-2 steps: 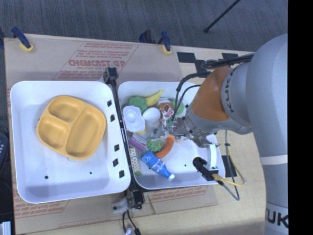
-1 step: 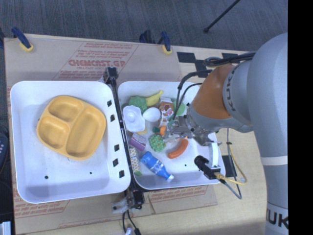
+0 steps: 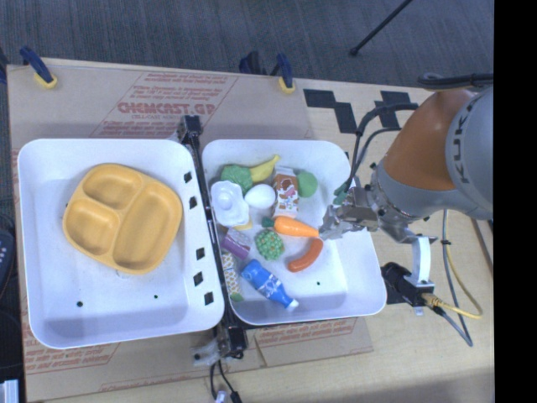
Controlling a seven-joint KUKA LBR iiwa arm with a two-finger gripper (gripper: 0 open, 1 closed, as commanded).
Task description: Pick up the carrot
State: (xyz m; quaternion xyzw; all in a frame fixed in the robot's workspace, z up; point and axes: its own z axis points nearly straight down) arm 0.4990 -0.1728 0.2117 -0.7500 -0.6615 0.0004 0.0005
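The orange carrot [image 3: 294, 227] with a green top lies in the middle of the right bin [image 3: 357, 285], pointing right. My gripper [image 3: 329, 226] hovers at the carrot's right tip, near the bin's right wall. A reddish sausage [image 3: 304, 255] lies just below the carrot. The fingers are too small and dark to read.
The right bin also holds a banana [image 3: 267, 168], broccoli [image 3: 236, 177], a juice carton [image 3: 286, 192], a white egg [image 3: 259, 196], a white cup [image 3: 227, 202], green grapes [image 3: 268, 244] and a blue bottle [image 3: 267, 284]. A yellow divided plate [image 3: 122, 217] sits in the left bin [image 3: 50, 309].
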